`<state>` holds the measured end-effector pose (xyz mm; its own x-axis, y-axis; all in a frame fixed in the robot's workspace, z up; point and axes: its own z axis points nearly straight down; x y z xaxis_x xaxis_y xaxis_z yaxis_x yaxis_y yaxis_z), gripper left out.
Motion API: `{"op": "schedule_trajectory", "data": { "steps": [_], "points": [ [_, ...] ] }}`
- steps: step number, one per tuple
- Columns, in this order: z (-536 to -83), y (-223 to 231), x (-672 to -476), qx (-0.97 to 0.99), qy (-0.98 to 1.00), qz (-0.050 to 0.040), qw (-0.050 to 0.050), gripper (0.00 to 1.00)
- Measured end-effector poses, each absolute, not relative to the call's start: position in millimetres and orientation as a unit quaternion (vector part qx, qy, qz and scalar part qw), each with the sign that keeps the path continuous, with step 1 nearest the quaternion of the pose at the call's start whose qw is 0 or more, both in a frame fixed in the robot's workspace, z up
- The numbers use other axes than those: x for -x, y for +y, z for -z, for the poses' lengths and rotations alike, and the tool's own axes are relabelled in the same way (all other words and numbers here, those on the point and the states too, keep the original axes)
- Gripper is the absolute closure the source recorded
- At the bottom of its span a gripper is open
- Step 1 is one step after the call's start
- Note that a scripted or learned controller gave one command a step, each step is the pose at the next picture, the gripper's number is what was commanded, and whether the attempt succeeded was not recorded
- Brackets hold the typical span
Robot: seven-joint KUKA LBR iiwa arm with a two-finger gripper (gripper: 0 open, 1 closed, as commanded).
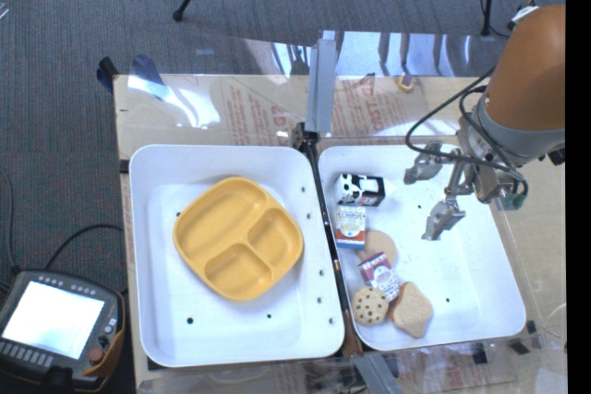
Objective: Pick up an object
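Two white bins on a bench, arm over the right one.
Gripper (pixel 435 196) hangs spread and bare above right bin (pixel 480 291); cartons (pixel 351 224) and cookies (pixel 370 305) crowd its left side; yellow tray (pixel 238 238) fills left bin (pixel 152 291).

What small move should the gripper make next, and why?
Probably shift toward the left of the view and lower over the milk carton. The gripper hangs open above a bare part of the right bin, holding nothing; the objects sit along the bin's left side.
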<state>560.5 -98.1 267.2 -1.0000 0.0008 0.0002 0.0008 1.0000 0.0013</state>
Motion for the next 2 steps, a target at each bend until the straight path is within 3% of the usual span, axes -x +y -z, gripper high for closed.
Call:
{"op": "schedule_trajectory", "data": {
  "steps": [1,2],
  "points": [
    [-139,-127,-528.2,0.143,-0.99,0.0007,0.003,0.0],
    [-96,-90,-538.2,0.008,-1.0,-0.0021,-0.004,0.0]
  ]
}}
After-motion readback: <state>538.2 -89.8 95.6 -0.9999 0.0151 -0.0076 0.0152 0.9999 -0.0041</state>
